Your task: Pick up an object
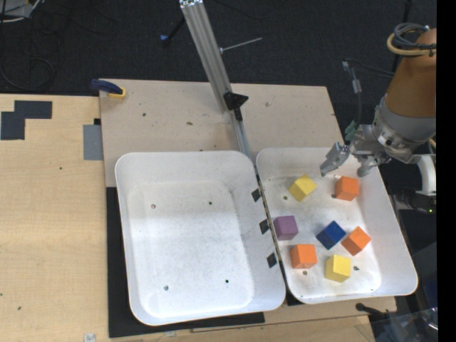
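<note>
Camera view, orange cube [347, 188]: in my right bin [399, 262], near its far edge, just below my pincer [349, 161].
Pincer: fingers spread, grasping nothing, hovering over the cube.
Hidden: my wrist covers the bin's far right corner.
Neighbours: yellow cube [302, 188] to its left, apart; blue cube [330, 234] nearer the camera.
Room: left bin [142, 191] bare white floor.

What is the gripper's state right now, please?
Gripper: open, holding nothing, fingers spread above the orange cube in the right bin.
</note>
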Motion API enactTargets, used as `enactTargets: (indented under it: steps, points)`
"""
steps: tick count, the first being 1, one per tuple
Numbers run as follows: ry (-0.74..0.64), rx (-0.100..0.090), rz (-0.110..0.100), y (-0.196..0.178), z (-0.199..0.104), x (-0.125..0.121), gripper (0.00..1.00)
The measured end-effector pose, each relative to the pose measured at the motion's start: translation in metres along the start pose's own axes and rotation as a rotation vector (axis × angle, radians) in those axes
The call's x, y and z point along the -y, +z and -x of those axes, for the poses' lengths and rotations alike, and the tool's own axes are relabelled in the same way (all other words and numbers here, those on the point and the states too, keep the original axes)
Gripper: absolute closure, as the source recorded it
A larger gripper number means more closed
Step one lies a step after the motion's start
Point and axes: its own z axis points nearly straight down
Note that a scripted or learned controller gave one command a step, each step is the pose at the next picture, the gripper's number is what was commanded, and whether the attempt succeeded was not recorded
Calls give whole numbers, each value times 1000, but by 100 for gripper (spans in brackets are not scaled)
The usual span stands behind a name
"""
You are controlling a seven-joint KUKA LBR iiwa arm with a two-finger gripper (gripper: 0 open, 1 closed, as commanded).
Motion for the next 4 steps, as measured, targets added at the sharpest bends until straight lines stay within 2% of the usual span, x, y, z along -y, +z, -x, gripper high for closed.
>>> enactTargets:
  steps: [1, 3, 4]
  points:
    - [0, 0, 0, 0, 0, 0, 0]
    - [-1, -1, -6, 120, -1, -10, 0]
    - [2, -1, 0, 151, -2, -10, 0]
